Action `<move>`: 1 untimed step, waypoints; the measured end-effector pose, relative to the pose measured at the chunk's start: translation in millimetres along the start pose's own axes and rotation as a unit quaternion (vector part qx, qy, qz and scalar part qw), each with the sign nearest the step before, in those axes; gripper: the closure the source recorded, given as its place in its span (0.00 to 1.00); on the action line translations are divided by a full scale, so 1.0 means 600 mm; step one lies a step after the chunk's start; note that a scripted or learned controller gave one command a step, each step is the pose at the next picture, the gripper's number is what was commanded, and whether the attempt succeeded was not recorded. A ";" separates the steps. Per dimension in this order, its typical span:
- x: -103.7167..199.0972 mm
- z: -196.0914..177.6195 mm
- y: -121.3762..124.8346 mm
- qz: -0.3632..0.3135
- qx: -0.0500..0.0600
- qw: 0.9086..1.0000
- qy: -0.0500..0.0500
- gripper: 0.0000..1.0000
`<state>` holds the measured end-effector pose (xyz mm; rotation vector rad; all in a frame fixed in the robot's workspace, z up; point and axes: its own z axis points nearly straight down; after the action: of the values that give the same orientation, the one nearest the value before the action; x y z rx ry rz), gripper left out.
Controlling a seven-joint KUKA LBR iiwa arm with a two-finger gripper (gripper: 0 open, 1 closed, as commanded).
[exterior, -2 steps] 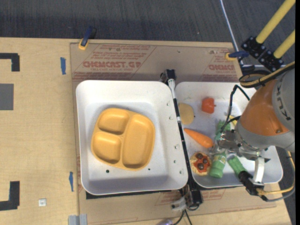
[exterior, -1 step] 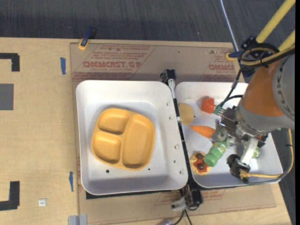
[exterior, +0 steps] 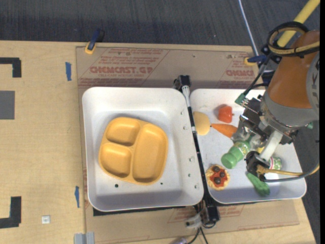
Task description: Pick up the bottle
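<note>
One gripper (exterior: 252, 147) hangs low over the right bin (exterior: 299, 187), its dark fingers pointing down and to the left from the grey and orange arm (exterior: 292, 85); whether they are spread or closed cannot be told from this angle, and nothing can be seen held between them. Just beside the fingertips, perhaps touching, lies the bottle (exterior: 234, 155), a green one on its side with its rounded end toward the bin's near left. A small tart (exterior: 218, 176) with dark berries sits nearer the front edge, close to the bottle. A green pickle-like piece (exterior: 259, 183) lies to the right of the tart, under the wrist. An orange carrot (exterior: 224, 129) lies just behind the bottle, with a red pepper (exterior: 225, 113) farther back and a pale bread roll (exterior: 201, 123) against the bin's left wall. Across the divider, the left bin (exterior: 96, 111) holds a yellow tray (exterior: 133, 149) with three compartments, well apart from the arm
</note>
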<state>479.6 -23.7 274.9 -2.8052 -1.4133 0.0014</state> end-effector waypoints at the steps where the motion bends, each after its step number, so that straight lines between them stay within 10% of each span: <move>1: 0.000 0.000 0.000 0.000 0.000 1.000 0.000 0.00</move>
<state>479.6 -23.8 274.9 -2.8052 -1.4123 0.0016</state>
